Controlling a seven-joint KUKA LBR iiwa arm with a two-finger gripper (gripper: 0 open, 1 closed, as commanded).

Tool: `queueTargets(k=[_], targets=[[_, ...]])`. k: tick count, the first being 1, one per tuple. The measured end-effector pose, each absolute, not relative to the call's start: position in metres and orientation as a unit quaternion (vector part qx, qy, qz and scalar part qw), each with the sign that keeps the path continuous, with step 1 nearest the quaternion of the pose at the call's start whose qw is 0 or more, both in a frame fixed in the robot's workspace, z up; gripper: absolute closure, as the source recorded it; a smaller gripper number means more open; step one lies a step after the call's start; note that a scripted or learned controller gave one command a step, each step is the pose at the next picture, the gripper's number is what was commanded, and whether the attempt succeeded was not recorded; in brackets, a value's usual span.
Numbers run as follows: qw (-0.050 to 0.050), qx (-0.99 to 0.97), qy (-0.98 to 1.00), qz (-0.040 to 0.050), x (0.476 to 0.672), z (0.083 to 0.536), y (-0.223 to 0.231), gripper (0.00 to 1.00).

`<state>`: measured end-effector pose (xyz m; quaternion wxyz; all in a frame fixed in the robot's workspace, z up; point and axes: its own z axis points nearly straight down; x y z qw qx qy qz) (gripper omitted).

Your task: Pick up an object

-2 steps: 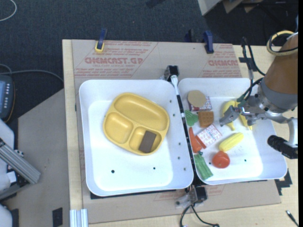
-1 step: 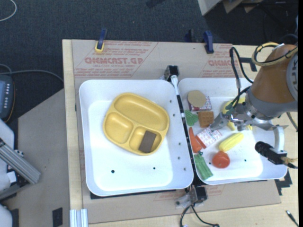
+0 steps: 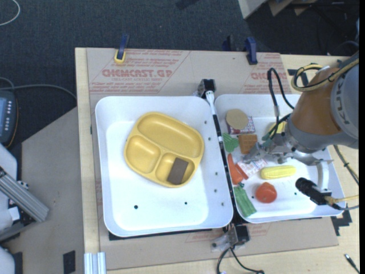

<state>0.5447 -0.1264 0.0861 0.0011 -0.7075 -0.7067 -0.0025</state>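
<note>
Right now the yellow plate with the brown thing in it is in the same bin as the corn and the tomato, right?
Not quite. The camera view shows the yellow plate, with the brown thing in one of its compartments, alone in the left bin. The corn and the tomato lie in the right bin, where the arm is.

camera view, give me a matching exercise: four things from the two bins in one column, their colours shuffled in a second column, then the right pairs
Things:
1. divided plate in the left bin
2. block lying in one compartment of the divided plate
3. corn cob in the right bin
4. tomato in the right bin

Colours:
a. red
b. brown
c. mustard yellow
d. bright yellow

Pairs: 1-c, 2-b, 3-d, 4-a
</note>
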Motion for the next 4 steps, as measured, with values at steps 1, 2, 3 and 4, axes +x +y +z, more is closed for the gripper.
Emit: queueTargets(k=[1,2,3,4], targets=[[-0.006,-0.707,-0.707,-0.0051,0.548,0.102,-0.128,1.0],[-0.002,-0.707,-0.707,-0.0009,0.544,0.145,-0.129,1.0],[-0.003,-0.707,-0.708,-0.0015,0.552,0.191,-0.129,1.0],[-0.003,-0.707,-0.708,-0.0013,0.553,0.227,-0.129,1.0]])
